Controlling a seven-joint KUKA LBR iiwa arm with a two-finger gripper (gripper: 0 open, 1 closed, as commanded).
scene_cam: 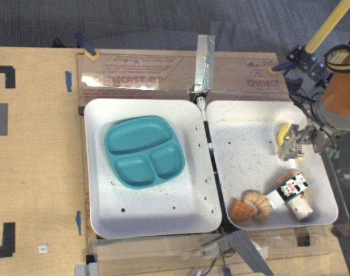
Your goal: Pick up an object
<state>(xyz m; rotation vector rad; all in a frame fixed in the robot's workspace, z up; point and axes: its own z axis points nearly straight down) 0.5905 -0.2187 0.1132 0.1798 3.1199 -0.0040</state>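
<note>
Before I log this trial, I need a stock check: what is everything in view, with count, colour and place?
Bins: two, white, side by side on the bench.
Divided plate: one, teal, three compartments, in the left bin.
Yellow object: one, yellow, right bin, upper right, at the gripper; too small to identify.
Croissant-like toy: one, tan, right bin, bottom edge.
Orange waffle-patterned piece: one, orange, touching the croissant's left side.
Cow-patterned object: one, black and white, right bin, lower right.
Arm: one, grey with an orange band, at the right.
Gripper: one, metallic, low over the right bin beside the yellow object.
</note>
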